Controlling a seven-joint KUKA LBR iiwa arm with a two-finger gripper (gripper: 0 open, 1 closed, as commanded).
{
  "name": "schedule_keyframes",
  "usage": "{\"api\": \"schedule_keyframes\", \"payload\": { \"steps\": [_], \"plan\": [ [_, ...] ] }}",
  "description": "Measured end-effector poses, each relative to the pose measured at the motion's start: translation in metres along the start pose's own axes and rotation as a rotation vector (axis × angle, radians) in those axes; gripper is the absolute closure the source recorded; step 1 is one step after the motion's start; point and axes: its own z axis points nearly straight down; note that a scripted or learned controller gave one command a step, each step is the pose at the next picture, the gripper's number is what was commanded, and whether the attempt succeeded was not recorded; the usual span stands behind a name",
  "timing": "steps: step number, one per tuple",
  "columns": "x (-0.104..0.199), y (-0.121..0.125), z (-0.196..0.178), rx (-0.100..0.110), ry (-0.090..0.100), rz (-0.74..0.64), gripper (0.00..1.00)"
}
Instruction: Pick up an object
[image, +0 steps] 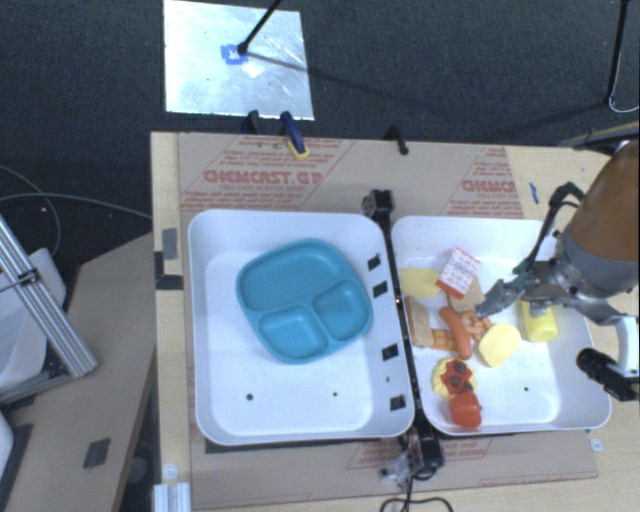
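- A grey arm (600, 225) with an orange band is reaching in from the right over the right-hand white bin (540, 400), its gripper (492, 302) pointing down and leftward among a cluster of toy foods.
- The gripper's dark fingers are sitting slightly apart at the tips, with nothing visibly caught between them; they are hovering just beside the sausage (462, 330) and the pale yellow round piece (499, 345).
- The objects for picking are lying together in the left half of the right bin: a red-and-white packet (459, 270) at the top, a yellow slice (418, 283) beside it, a tan bread-like piece (420, 325) near the divider, and a red tomato-like piece (464, 410) at the bottom.
- A small yellow cup-like item (541, 322) is resting partly beneath the wrist, to the right of the cluster.
- The left bin (230, 400) is holding a blue compartment plate (303, 298), well apart from the gripper.
- Both bins are sitting side by side on a cardboard-covered worktop (260, 175).
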Motion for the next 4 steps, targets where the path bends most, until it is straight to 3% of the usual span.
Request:
{"api": "schedule_keyframes", "payload": {
  "steps": [1, 2, 3, 4],
  "plan": [
    [0.047, 0.024, 0.091, 0.016, 0.004, 0.002, 0.0],
    [0.051, -0.034, 0.015, 0.012, 0.002, 0.011, 0.0],
    [0.04, -0.034, 0.079, 0.018, 0.002, 0.011, 0.0],
    [0.046, -0.014, 0.12, 0.014, 0.002, 0.006, 0.0]
  ]
}}
